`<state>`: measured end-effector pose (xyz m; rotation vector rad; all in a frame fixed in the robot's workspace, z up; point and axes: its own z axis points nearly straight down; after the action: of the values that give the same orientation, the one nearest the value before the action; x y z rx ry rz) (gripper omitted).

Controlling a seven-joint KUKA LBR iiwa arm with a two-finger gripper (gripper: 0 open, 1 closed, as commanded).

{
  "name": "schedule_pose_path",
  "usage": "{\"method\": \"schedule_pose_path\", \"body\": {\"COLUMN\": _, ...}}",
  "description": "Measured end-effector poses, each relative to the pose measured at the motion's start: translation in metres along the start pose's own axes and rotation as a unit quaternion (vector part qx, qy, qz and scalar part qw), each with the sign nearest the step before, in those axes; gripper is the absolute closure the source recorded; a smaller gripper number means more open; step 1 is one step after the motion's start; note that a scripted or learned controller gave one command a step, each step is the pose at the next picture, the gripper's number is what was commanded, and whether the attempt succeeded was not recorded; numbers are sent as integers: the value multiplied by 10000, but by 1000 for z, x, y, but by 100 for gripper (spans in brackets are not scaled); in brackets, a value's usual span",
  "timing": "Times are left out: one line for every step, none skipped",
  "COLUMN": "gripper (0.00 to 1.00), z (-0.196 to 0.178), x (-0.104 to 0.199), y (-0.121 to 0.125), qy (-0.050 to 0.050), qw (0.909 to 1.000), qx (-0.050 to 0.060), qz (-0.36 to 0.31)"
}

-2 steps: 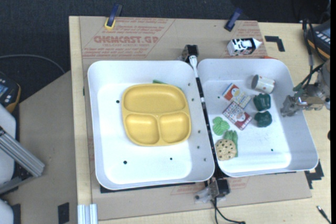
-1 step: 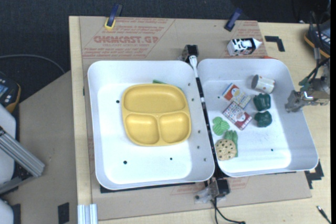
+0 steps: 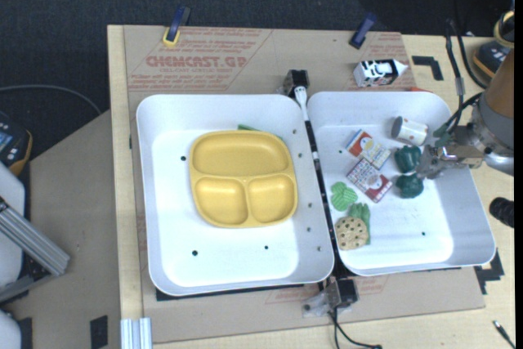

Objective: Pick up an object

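My gripper (image 3: 428, 163) hangs low over the right bin (image 3: 458, 249), reaching in from the right. It sits right between two dark green round objects, one (image 3: 406, 157) above-left of it and one (image 3: 409, 187) below. A white-grey cylinder (image 3: 409, 129) lies just behind. Further left lie a small red-and-white carton (image 3: 360, 145), a red patterned packet (image 3: 368, 176), a light green leafy piece (image 3: 343, 196) and a cookie-like piece (image 3: 351, 232).
The left bin (image 3: 163, 200) holds a yellow divided plate (image 3: 243, 177), with a green sliver (image 3: 248, 127) poking out behind it. A black-and-white toy (image 3: 379, 72) lies on the cardboard behind the right bin. Clamps sit along the board's far edge.
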<state>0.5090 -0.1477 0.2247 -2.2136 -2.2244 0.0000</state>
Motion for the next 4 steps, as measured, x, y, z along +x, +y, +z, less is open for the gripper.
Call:
{"method": "schedule_pose_path", "body": {"gripper": 100, "z": -5, "x": 62, "y": 15, "qy": -6, "qw": 10000, "qx": -25, "qz": -15}}
{"method": "schedule_pose_path", "body": {"gripper": 100, "z": 11, "x": 75, "y": 15, "qy": -6, "qw": 10000, "qx": 8, "qz": 15}}
{"method": "schedule_pose_path", "body": {"gripper": 100, "z": -10, "x": 77, "y": 20, "qy": -17, "qw": 10000, "qx": -31, "qz": 15}}
{"method": "schedule_pose_path", "body": {"gripper": 100, "z": -9, "x": 76, "y": 22, "qy": -18, "qw": 10000, "qx": -25, "qz": 17}}
